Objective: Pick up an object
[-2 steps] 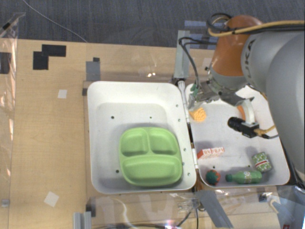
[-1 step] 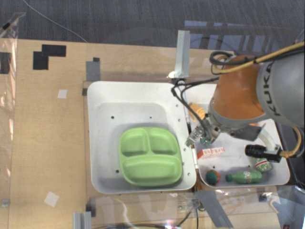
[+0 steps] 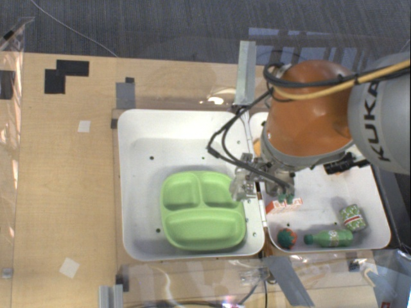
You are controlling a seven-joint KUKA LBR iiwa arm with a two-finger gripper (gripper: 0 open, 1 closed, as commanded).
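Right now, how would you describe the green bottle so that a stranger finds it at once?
Look at the right white bin, under the grey arm. Along its near wall lie three small things in a row. The green bottle lies on its side between a small round ball and a short green can; it alone is long and slim, with a white label.

A wooden bench (image 3: 70, 191) bears black tape marks (image 3: 64, 76) and metal brackets (image 3: 126, 94) beside two white bins (image 3: 135, 172).
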